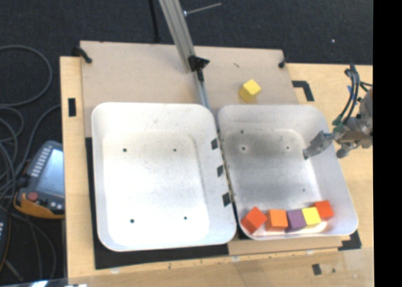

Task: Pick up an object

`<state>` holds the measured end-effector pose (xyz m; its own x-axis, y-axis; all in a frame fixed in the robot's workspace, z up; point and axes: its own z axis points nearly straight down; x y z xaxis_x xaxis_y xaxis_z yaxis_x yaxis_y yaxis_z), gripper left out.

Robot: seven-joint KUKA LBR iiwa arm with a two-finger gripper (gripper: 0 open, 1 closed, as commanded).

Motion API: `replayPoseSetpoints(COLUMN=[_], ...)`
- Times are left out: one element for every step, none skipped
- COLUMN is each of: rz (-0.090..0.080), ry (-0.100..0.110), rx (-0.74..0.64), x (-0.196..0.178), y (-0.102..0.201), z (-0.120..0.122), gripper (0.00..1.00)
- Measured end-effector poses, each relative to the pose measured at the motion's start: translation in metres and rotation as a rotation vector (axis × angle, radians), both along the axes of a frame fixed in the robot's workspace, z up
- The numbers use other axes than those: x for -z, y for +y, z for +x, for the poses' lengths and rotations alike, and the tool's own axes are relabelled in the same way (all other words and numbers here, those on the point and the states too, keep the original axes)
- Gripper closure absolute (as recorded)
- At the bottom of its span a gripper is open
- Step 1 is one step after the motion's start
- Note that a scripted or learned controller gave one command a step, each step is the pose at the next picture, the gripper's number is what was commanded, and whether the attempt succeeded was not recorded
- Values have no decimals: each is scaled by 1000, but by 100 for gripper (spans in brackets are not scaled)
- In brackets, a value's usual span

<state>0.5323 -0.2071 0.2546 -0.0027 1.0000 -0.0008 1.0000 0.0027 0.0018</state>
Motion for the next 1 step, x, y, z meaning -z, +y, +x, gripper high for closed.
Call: replayPoseSetpoints(rz=[-4], ry=[-9], rx=[-2], x=[-222], y=[-3], z=[16], gripper=[0])
